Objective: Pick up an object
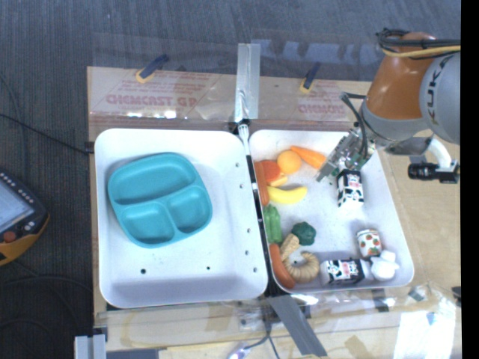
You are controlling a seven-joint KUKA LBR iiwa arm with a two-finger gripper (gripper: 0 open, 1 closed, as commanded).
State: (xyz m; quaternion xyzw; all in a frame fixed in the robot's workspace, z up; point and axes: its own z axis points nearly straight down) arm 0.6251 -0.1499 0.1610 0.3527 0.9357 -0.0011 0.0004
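Just below hand: b/w cow-print carton, upright.

A dark grey carpet covers the floor around the table, whose top is a pale brown board. Left of the table a black cable trails over the carpet, and farther left lies an orange and black device with a screen. Clear plastic sheeting with red lettering lies taped along the table's far edge. Light is even.
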